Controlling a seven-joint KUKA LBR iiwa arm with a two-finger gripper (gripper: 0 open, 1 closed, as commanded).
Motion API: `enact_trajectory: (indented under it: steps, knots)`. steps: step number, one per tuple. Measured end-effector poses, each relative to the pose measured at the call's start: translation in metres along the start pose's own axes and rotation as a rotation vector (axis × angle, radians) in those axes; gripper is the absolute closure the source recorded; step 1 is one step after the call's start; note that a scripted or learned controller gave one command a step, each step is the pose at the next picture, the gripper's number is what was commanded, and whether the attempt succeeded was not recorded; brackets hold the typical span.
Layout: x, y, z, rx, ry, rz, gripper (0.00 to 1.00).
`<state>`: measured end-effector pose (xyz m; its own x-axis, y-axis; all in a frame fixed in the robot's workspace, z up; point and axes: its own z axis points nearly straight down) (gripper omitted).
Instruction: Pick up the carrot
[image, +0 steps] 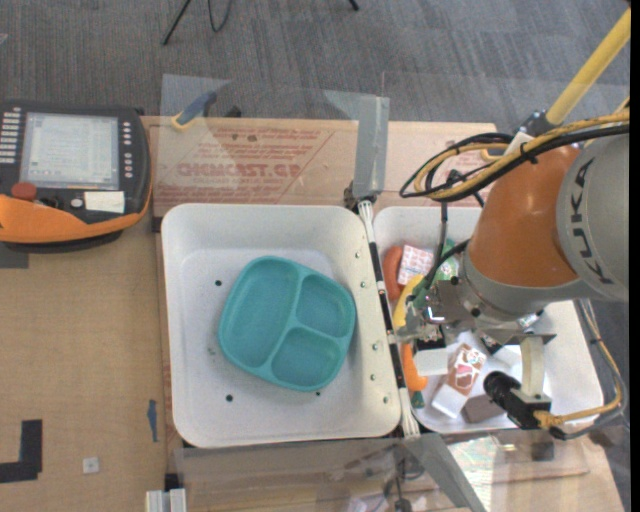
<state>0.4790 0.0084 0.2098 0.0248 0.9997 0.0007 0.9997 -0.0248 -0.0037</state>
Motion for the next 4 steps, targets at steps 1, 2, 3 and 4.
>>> enact_trajectory:
  steps: [1,2,3,4]
  knots:
    - [0.014,0.000,-0.003,-0.001,0.000,-0.356,1.00]
    - [0.071,-0.001,-0.019,-0.005,-0.002,-0.557,1.00]
    - [0.029,0.000,0.026,-0.003,-0.001,-0.899,1.00]
    - [0.003,0.001,0.025,-0.006,-0.002,-0.785,1.00]
